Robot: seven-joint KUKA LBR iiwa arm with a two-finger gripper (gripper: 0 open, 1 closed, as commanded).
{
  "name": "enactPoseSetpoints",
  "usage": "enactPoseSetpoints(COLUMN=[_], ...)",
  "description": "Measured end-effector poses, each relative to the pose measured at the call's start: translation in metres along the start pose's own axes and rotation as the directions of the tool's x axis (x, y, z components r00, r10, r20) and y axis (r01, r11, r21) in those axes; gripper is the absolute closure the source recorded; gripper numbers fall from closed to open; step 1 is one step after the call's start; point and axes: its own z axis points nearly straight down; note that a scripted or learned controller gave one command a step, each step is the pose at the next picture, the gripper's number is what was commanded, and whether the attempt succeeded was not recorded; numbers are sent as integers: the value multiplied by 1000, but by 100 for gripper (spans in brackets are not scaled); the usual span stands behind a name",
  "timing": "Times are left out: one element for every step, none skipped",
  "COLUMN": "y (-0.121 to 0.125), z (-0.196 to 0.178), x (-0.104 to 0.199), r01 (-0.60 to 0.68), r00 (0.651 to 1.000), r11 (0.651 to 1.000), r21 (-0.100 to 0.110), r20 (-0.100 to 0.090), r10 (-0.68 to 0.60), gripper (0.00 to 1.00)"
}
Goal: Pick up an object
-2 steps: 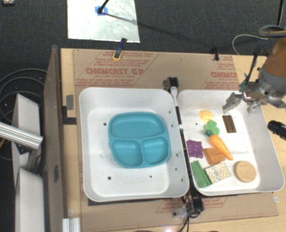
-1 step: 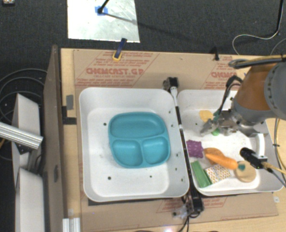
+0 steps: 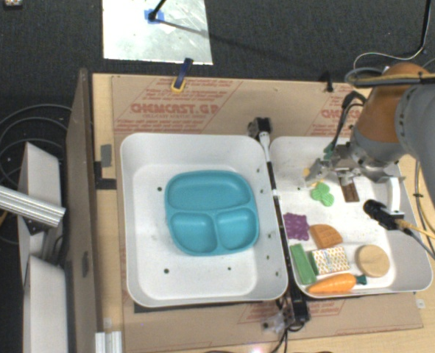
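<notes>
My gripper (image 3: 330,169) hangs over the far part of the right bin (image 3: 416,271), at the end of the grey arm with its orange band. Just below it a small green object (image 3: 321,193) lies on the bin floor. I see nothing held in the gripper. Toward the bin's near left lie a purple piece (image 3: 296,226), a brown bread-like piece (image 3: 325,235), a green block (image 3: 302,262), a patterned block (image 3: 330,259), a round tan disc (image 3: 372,260) and an orange carrot (image 3: 333,284).
The left bin (image 3: 140,197) holds a blue divided plate (image 3: 211,212). A ridge where the two bins meet (image 3: 276,204) runs between them. Cardboard (image 3: 202,101) lines the bench behind the bins.
</notes>
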Motion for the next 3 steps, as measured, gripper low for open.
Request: enactPoseSetpoints(y=[9,9,9], z=[1,-10,-10], x=[30,28,28], r01=[2,2,2], r00=[1000,1000,1000], r11=[1000,1000,1000], r21=[4,1,2], r20=[-2,-1,-1], r10=[-2,-2,-2], gripper=[0,100,0])
